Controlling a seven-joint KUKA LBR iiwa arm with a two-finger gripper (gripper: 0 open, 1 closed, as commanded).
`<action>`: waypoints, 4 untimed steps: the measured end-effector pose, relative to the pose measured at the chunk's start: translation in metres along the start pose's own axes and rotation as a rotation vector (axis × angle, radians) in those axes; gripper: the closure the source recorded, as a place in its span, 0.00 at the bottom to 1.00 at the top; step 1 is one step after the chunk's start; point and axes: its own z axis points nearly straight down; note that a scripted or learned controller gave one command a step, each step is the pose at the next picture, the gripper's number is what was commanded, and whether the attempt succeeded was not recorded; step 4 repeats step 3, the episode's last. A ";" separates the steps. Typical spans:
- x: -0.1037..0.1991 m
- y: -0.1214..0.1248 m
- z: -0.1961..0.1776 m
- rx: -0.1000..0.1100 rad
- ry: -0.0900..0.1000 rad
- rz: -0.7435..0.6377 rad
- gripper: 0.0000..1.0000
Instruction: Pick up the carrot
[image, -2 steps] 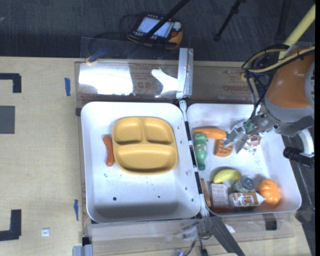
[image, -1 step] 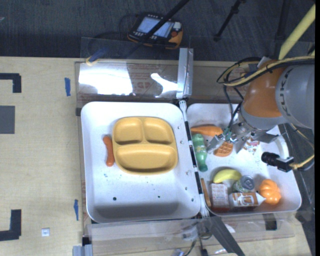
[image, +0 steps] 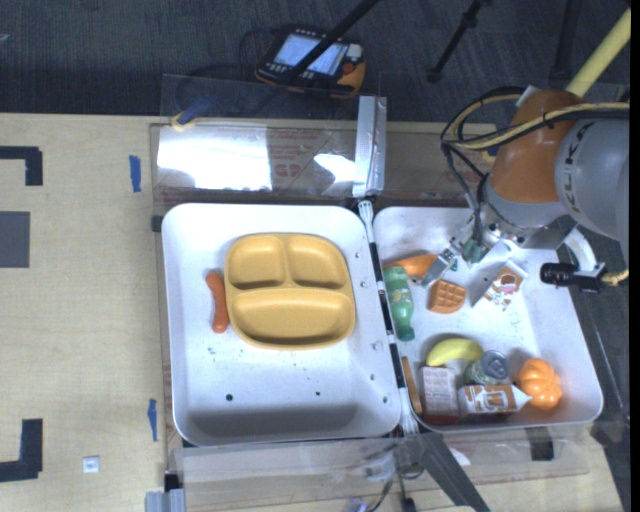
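Fingers (image: 462, 250) of mine: open or closed, I cannot tell; my gripper (image: 456, 254) hangs just beside the carrot (image: 415, 266), positioned for a grasp.

This looks like a robot lab. Two white bins (image: 190, 400) sit on a wooden bench (image: 80, 300) marked with tape, toy food (image: 470, 370) fills one, and cables (image: 480, 115) hang about.

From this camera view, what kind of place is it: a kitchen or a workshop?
Probably a robot test bench in a lab, not a kitchen. Two white bins sit on a wooden bench, toy food like the carrot and a yellow divided plate lie inside, and the gripper reaches in.
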 end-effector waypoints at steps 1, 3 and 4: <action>-0.002 0.000 -0.012 -0.002 -0.007 0.001 1.00; 0.073 0.038 -0.099 0.001 0.001 0.495 1.00; 0.073 0.038 -0.099 0.001 0.001 0.495 1.00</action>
